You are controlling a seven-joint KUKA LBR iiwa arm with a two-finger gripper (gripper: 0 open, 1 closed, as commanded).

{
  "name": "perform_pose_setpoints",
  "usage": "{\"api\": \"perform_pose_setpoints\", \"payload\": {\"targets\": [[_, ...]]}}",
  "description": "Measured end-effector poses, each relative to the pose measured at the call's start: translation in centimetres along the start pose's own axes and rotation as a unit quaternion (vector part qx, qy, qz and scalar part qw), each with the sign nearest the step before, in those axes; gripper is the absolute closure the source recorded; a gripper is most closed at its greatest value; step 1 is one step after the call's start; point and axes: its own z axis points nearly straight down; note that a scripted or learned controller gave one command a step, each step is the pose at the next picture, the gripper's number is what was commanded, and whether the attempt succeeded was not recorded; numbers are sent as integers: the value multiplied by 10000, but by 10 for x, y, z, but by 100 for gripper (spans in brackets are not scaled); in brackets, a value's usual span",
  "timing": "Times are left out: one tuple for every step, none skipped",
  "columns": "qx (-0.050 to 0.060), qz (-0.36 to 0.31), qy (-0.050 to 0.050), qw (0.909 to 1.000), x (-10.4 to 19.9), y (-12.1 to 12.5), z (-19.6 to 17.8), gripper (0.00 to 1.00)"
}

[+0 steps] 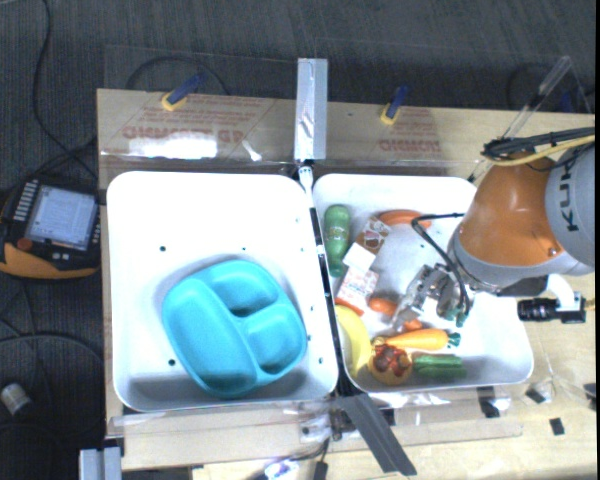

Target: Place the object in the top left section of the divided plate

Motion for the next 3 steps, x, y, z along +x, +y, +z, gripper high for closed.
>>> {"api": "perform_pose_setpoints", "payload": {"targets": [[0, 8, -49, 10000, -2, -1, 0, 0], [-13, 19, -39, 10000, -3, 1, -9, 100], [-12, 19, -38, 10000, -2, 1, -9, 0]]}}
